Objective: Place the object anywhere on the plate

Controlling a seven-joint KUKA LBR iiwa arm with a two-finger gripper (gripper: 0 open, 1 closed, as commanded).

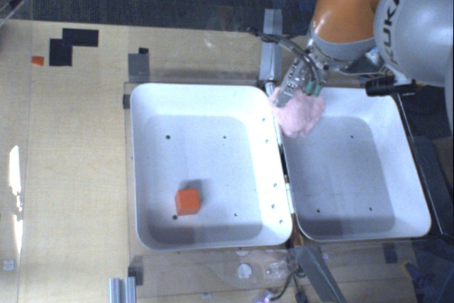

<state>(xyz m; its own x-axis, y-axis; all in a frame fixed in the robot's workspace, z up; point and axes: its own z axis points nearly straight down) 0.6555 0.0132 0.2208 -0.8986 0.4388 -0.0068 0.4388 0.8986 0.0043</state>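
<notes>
two shallow white bins sit side by side on the tabletop, the left bin and the right bin, their inner rims meeting along a seam near the middle of the view. the arm comes in from about two o'clock, its orange band above the wrist turned toward the camera, and the pincer hangs at roughly one o'clock from the centre, right over the far end of that seam.

just below the pincer tips is a pale pink, soft-looking lump, likely cloth or foam. its top sits right up against the tips, which suggests it is being carried rather than lying loose, but the wrist hides the contact, so i cannot tell whether the pincer is spread or closed on it. the lump overlaps the far-left corner of the right bin, at about eleven o'clock within that bin; whether it is lifted or resting on the bin floor is unclear.

a small orange block rests on the floor of the left bin, at about seven o'clock within it, well apart from the arm and untouched.

no obvious plate can be made out; my guess is that one of the white bins serves as the target. if the pink lump is the task's object, its place at the seam reads as mid-transfer between the bins.
</notes>
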